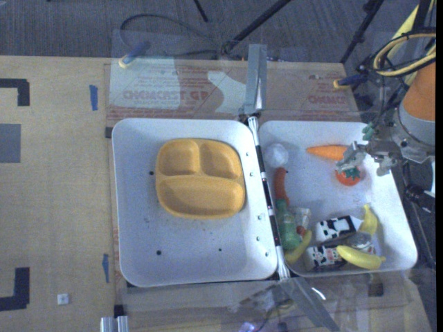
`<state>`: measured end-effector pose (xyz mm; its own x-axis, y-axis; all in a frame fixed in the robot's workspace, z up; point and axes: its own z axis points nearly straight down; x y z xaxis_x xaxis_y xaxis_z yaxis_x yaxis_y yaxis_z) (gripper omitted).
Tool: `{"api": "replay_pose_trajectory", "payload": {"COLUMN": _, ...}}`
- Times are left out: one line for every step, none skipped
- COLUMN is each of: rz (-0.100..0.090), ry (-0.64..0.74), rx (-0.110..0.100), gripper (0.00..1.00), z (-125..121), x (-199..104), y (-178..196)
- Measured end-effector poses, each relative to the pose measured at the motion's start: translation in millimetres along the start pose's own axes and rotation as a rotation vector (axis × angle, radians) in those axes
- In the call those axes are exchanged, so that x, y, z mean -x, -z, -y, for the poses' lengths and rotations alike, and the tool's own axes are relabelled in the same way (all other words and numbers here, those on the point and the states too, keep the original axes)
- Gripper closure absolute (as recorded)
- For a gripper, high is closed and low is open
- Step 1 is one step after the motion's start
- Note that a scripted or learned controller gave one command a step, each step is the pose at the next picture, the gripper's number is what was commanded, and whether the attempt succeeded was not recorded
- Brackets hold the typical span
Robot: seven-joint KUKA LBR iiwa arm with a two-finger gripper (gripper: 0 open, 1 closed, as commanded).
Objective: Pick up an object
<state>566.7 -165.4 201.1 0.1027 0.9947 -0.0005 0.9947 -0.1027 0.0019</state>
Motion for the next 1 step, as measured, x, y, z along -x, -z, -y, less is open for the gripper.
{"api": "replay_pose_trajectory", "payload": {"rz": -0.011, "ry": -0.24, "rx": -0.007, "gripper": 0.0, "z": -45.4, "x": 34.0, "y": -92.1}}
